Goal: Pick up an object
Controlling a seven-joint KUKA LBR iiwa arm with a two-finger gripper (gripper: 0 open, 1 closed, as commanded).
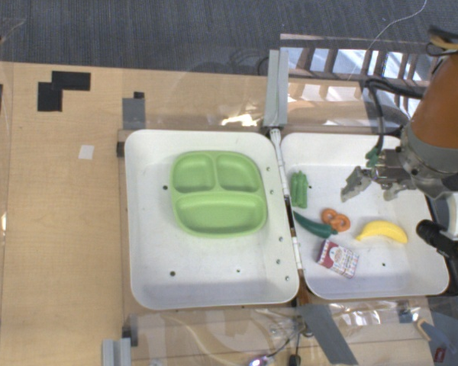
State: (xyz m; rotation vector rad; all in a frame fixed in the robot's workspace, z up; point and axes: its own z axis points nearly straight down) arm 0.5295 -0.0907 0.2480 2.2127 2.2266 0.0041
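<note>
The banana is a short, curved, bright yellow toy lying flat in the right bin, toward that bin's 4 o'clock. The gripper hovers above it at about 11 o'clock, fingers spread apart and holding nothing. At the banana's 9 o'clock sits an orange pretzel; at its 8 o'clock lies a small red carton

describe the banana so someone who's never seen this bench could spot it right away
Look at the right-hand white bin, the one the arm reaches over. Near its lower right lies the banana, a curved yellow piece. Its neighbours are an orange ring, a red and white packet and green pieces.
</note>
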